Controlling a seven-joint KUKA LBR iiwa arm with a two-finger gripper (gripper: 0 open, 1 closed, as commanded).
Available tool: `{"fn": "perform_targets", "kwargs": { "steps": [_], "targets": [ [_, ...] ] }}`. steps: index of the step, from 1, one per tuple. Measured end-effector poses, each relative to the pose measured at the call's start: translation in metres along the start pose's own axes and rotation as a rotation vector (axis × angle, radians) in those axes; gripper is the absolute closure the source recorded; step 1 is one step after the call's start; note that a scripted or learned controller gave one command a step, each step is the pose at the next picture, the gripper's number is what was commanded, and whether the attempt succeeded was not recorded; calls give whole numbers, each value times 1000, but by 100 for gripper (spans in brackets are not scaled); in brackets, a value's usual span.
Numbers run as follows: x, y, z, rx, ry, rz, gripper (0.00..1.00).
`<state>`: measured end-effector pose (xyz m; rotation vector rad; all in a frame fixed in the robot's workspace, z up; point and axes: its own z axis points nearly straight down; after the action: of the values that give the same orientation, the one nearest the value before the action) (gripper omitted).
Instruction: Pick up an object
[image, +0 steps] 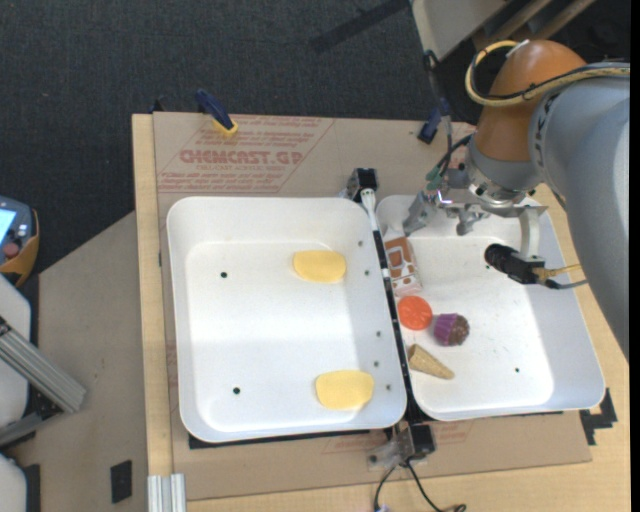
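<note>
Dark carpet surrounds a cardboard-topped bench (250, 150), on which two shallow white bins sit side by side, touching along their inner walls.

Left bin (190, 330): two pale yellow pieces. One (319, 266) lies toward the far side, the other (344, 389) near the front wall. Both are flat, rounded, and well apart from each other.

Right bin (540, 385): four items gathered along its left wall. A small brown-and-white packet (399, 262) lies against the dividing wall, long axis running roughly front to back. Just in front of it sits an orange ball (415, 313), with a purple lump (451, 328) just beside it to the right. A tan wedge (430, 363) lies nearest the front, its long axis slanting across the bin.

Arm: enters from the right, orange band uppermost, wrist over the far end of the right bin. The gripper (447, 205) hangs at that bin's far left corner. Whether it stands open or closed cannot be told; nothing is seen held in it.

Finding on the coming move: the packet is judged the nearest candidate, lying just forward and left of the gripper, close against the wall. The ball and lump lie further forward. The yellow pieces are across the divider, well apart from the gripper. Risk noted: the packet's closeness to the wall may hinder a clean grasp
</note>
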<state>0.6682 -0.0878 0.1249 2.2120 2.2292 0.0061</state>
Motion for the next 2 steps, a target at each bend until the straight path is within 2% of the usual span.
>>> {"fn": "perform_targets", "kwargs": {
  "steps": [1, 2],
  "targets": [
    [-6, -2, 3, 5, -2, 7, 0],
    [98, 1, -65, -7, 2, -3, 0]
  ]
}}
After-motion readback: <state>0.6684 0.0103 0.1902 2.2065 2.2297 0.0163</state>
